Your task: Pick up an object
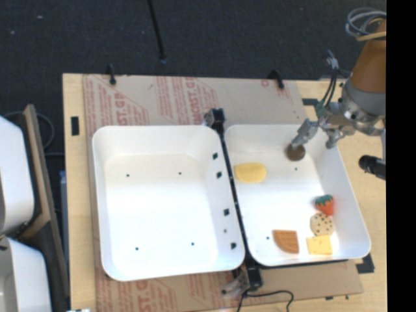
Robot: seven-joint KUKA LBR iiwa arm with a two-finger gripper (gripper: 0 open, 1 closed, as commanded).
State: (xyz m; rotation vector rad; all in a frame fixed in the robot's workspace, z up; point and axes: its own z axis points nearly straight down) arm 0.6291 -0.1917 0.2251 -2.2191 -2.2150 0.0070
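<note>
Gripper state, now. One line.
Gripper: jaws spread open above the right bin, holding nothing; the small brown object lies just beside them.

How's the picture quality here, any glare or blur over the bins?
Camera view: even, soft lighting; the white bins look bright but keep their edges, with faint shadows along the walls. The image is slightly soft overall, and the gripper near the small brown object is blurry.

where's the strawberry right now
The strawberry lies in the right bin, near its right wall, just above the round cookie.
</note>
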